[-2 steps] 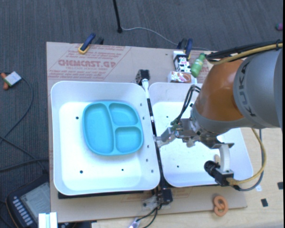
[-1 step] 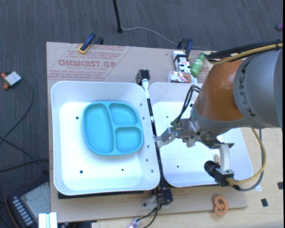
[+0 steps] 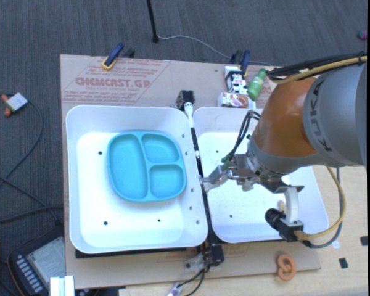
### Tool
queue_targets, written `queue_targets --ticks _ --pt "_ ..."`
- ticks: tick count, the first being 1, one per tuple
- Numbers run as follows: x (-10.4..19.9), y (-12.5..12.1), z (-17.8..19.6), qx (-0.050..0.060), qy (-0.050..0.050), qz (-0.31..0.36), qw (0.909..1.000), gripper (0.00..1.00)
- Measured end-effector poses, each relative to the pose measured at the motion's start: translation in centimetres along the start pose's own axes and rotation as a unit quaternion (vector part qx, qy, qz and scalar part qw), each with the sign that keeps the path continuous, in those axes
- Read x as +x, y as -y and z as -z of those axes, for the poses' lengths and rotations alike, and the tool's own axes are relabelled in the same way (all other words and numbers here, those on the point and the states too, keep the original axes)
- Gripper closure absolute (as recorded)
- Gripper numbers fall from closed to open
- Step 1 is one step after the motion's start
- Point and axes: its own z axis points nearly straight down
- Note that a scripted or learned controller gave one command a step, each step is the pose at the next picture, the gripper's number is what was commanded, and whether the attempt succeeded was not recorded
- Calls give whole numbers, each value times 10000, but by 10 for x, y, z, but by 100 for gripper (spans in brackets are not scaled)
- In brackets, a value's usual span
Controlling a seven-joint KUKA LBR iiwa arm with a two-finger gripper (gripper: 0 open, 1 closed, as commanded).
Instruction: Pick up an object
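A light-blue three-compartment plastic plate lies centred in the left shallow white bin, clear floor all round. At its three o'clock, the grey-and-orange arm's gripper hangs over the right white bin's nine-o'clock wall; whether its fingers are apart or together I cannot tell.

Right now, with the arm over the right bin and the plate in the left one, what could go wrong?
1. The blue divided plate lies flat in the left bin; a low rim gives little to pinch, so a grab may slip.
2. The gripper hangs close to the divider between the bins; crossing low could clip it.
3. The arm's cables loop over the right bin and might snag its edge.
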Motion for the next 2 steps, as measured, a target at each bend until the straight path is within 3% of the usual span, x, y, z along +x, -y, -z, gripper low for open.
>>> queue_targets --ticks 1,2 --pt "-1 -133 60 -19 15 3 10000 0" --pt "-2 -34 -14 12 5 -5 10000 0"
